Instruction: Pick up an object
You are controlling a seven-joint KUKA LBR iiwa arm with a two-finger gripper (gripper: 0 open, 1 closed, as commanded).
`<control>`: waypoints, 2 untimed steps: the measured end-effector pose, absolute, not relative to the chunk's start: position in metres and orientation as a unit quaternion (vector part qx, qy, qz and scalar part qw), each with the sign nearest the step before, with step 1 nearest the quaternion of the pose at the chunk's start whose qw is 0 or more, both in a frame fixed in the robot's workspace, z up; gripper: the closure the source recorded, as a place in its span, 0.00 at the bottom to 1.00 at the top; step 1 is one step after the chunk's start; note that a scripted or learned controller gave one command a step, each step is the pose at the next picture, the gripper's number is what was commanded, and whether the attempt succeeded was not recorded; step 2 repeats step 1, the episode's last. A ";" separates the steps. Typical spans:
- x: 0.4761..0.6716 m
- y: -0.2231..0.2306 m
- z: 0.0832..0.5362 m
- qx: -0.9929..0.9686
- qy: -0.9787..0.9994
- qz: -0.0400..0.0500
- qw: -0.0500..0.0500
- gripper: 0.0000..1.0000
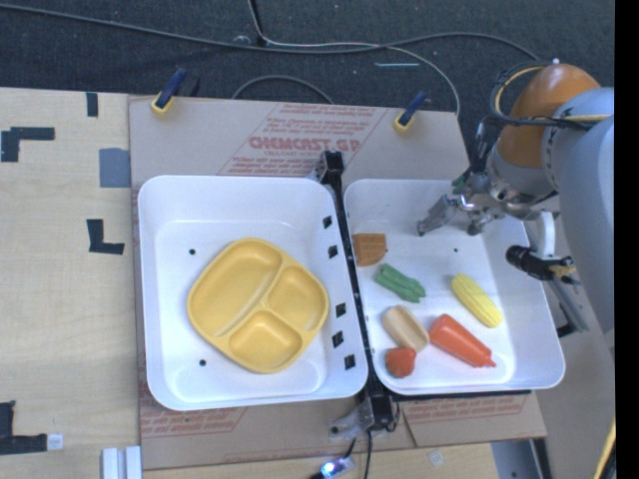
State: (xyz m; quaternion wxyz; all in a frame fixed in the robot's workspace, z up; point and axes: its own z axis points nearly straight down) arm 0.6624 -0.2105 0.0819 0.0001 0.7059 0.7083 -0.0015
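The right bin [519, 367] holds several toy foods: a brown toast slice [368, 248], a green vegetable [400, 282], a yellow corn cob [476, 299], a hot dog bun [404, 326], an orange carrot [461, 340] and a small red tomato [400, 361]. My gripper [446, 226] hangs over the bin's far right part, above and to the right of the toast and behind the corn. Its fingers are spread open, one pointing left, and nothing sits between them.
The left bin [160, 218] holds a yellow divided plate [259, 302]. A black divider [344, 267] runs between the two bins. Both rest on a cardboard sheet [290, 133] held by yellow-and-blue clamps [168, 92]. Cables trail across the dark floor behind.
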 end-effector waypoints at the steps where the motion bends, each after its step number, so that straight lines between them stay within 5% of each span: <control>1: 0.664 -0.211 0.096 0.706 0.709 -0.001 0.003 1.00; 2: 0.664 -0.211 0.096 0.706 0.709 -0.001 0.003 1.00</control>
